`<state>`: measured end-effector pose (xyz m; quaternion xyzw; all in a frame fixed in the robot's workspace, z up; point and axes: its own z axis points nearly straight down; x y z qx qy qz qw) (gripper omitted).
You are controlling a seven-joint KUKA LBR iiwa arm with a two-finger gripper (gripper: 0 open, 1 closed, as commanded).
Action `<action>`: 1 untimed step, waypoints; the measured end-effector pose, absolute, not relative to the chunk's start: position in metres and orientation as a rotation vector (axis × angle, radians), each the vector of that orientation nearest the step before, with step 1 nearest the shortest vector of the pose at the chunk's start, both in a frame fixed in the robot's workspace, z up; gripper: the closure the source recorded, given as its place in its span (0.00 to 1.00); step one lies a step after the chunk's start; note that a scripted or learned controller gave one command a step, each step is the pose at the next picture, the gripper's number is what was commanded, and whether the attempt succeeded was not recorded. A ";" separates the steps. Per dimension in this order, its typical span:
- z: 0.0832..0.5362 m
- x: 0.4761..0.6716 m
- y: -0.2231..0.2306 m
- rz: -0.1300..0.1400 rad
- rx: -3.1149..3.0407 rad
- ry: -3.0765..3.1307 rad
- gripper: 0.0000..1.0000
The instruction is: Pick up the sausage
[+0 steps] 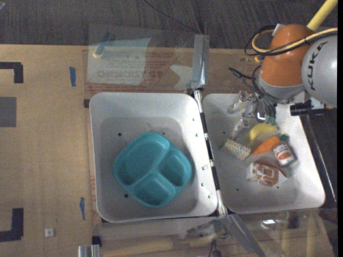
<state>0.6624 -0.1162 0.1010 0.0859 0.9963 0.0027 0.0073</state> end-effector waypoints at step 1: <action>0.233 0.636 -0.101 0.000 -0.135 3.128 0.00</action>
